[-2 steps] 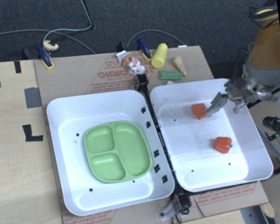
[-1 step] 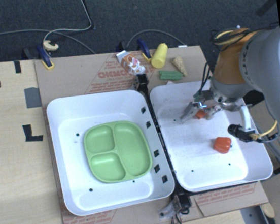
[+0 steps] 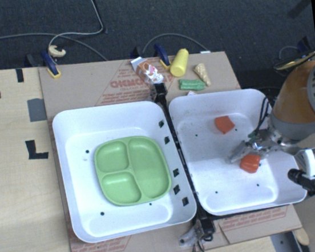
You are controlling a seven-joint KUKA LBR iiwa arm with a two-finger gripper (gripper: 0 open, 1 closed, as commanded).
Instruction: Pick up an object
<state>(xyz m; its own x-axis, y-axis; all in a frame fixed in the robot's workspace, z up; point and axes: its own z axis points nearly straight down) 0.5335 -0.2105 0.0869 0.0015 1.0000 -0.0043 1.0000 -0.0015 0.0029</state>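
The gripper (image 3: 245,154) is low in the right bin (image 3: 213,199), its metal fingers (image 3: 237,153) pointing left across the bin floor. Whether they are spread or pressed together I cannot tell; the slant and the blur hide the gap. A red-orange piece (image 3: 250,163) lies just below and touching, or nearly touching, the gripper, but nothing shows it held between the fingers. A second piece, an orange block (image 3: 224,124), sits apart toward the bin's back. The arm (image 3: 298,104) comes in over the bin's right rim.

The left bin (image 3: 73,162) carries a green tray (image 3: 133,170) with three compartments. Behind the bins, on the cardboard-covered surface (image 3: 83,86), lie a yellow bottle (image 3: 179,62), a green bar (image 3: 192,84) and a small packet (image 3: 148,71).

The likely risk: the red-orange piece sits beside the fingers rather than squarely in them, so a closing could nudge it aside or pinch only its edge, and it may then slip out on the lift. It looks small and rounded, which would make it roll. A lift now may well come up bare.
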